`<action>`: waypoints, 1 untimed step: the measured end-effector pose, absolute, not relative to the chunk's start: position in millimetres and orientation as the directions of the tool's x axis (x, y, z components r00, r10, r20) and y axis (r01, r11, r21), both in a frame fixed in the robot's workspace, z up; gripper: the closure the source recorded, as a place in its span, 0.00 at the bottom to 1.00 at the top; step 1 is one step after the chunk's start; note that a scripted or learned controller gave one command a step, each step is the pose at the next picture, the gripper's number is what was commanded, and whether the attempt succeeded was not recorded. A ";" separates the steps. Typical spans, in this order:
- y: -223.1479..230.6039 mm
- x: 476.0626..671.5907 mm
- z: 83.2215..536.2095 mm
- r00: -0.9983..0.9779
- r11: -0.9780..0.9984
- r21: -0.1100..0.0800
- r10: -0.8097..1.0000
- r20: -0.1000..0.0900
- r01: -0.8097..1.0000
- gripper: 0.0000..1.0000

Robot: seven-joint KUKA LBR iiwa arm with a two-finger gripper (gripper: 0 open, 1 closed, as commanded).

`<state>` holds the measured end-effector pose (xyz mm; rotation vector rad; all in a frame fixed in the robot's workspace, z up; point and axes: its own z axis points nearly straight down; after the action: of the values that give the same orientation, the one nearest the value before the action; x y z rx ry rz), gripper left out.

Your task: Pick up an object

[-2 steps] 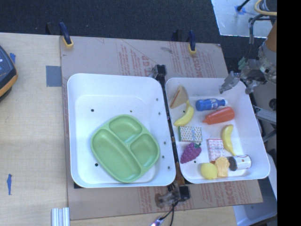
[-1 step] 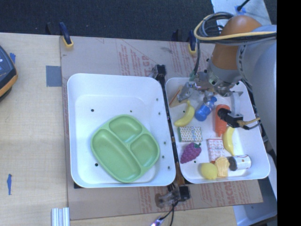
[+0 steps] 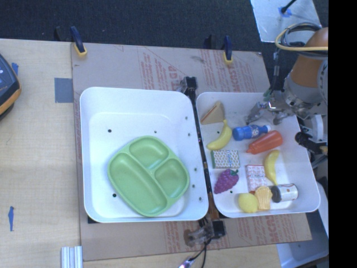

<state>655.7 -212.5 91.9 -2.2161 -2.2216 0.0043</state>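
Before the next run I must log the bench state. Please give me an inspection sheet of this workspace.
Surface: brown board on a wooden bench, two white bins.
Job's things: right bin holds blue bottle, orange carrot, two bananas, purple grapes, small boxes.
Clutter: left bin holds a green divided plate.
Grippers: tool over the right bin's far edge.
Cables: yellow-black loop beside the arm.
Surroundings: dark floor, blue clamps.

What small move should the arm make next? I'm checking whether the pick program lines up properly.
Probably lower the tool a little toward the blue plastic bottle, which lies just in front of it in the right white bin. The tool hangs over the bin's far corner with nothing visibly held.
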 end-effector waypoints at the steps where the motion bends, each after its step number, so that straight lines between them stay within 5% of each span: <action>1: -125.8 601.1 92.3 -0.007 0.007 -0.005 1.000 0.000 1.000 0.00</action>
<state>601.1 -125.8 92.3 -2.2120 -2.2266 0.0055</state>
